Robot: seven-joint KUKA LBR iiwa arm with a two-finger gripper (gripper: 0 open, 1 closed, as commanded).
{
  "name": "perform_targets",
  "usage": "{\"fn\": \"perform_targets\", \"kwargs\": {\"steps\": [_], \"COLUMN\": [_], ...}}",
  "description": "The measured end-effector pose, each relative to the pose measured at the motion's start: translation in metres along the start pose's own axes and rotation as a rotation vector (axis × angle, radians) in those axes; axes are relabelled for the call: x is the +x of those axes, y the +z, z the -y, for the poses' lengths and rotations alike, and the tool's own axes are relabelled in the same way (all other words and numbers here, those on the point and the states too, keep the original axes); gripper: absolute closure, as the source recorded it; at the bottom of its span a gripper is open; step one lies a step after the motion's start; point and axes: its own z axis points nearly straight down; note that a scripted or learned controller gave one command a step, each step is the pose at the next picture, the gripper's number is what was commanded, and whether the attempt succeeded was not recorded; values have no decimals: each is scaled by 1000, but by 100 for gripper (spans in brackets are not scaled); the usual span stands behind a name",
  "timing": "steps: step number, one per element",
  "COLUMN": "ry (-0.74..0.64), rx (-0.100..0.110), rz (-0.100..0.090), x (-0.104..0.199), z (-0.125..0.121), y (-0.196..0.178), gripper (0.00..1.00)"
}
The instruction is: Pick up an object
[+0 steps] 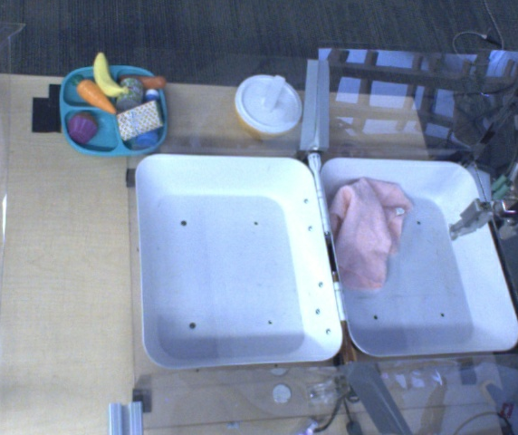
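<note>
Bins come first, two white ones side by side on the worktop (pixel 60 270). The left bin (pixel 232 261) sits beside the right bin (pixel 440 324), and a pink cloth (pixel 368 234) lies crumpled in the right bin, against its left wall. It looks soft and light, so a pinch on a raised fold should work best. The gripper (pixel 467 220) hangs at the right bin's right edge, apart from the cloth; its state I cannot tell. Past the left bin sit a yellow tub (pixel 268 105) and a toy tray (pixel 114 109).

Two bins are set side by side on the counter (pixel 60 270). A cloth (pixel 368 229) is laid in the right bin (pixel 476 324), against its left wall. Behind the left bin (pixel 223 333), a tray (pixel 71 143) of toy food and a lidded tub (pixel 268 104) are placed.
</note>
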Motion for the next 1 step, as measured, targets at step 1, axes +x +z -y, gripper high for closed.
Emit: {"fn": "perform_targets", "kwargs": {"steps": [1], "ry": [18], "rx": [2], "rz": [0], "x": [24], "z": [-59], "y": [129], "gripper": [0]}}
